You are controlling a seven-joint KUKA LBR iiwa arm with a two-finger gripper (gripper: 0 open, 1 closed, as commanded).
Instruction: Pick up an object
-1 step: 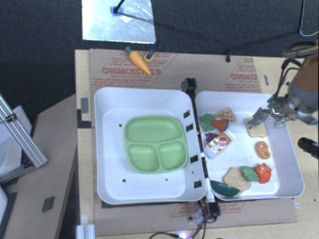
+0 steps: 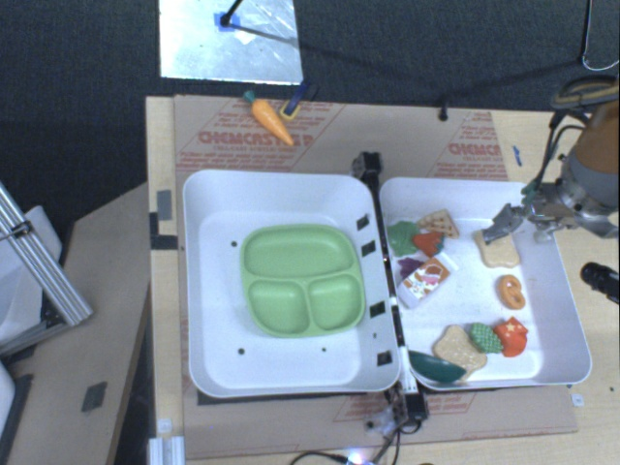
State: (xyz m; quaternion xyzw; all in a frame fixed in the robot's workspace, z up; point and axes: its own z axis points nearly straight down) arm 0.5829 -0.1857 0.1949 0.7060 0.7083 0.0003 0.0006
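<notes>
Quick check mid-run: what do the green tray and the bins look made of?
Green tray: likely moulded plastic; uniform matte pale green, rounded compartment walls. Bins: probably thin plastic too; smooth white, softly rounded rims, slight sheen. Neither can be confirmed by look alone.

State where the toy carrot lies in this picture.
The toy carrot lies outside both bins, on the cardboard sheet behind the left bin, just below the shiny metal plate at the top of the camera view.

On the desk [image 2: 116, 250] two bins sit side by side. The left bin [image 2: 208, 201] holds a divided tray [image 2: 300, 279]. The right bin [image 2: 562, 308] holds scattered toy food [image 2: 465, 342]. A toy carrot [image 2: 271, 121] lies on the desk beyond the left bin.
</notes>
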